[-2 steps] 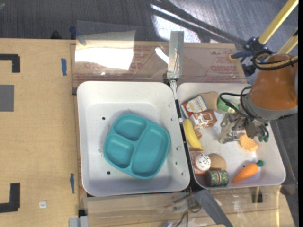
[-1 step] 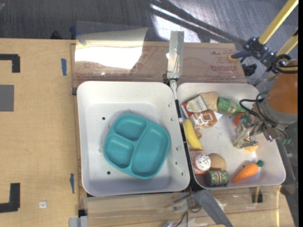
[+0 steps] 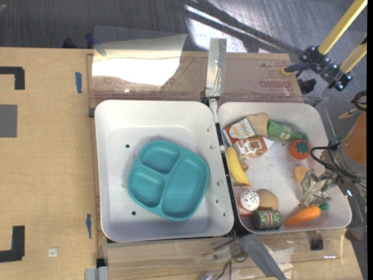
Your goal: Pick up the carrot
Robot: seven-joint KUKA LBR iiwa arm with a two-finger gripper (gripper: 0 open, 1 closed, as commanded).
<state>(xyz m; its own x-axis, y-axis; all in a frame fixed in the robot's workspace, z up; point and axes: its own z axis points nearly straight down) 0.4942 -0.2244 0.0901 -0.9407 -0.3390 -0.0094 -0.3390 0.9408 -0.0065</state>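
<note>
At right bin's (image 3: 335, 156) near corner, carrot (image 3: 303, 216) partly under gripper (image 3: 315, 192); jaws' spread indiscernible.

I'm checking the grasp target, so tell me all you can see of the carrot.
The carrot is a smooth orange toy, plastic by its look, lying flat near the right bin's front right corner. It tapers, with the thick end toward the right. The gripper sits just above it; a green can lies at its left.

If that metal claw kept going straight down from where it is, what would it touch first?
Most likely the carrot, lying just below the gripper in the right bin; depth is hard to judge from above, so it might miss.
</note>
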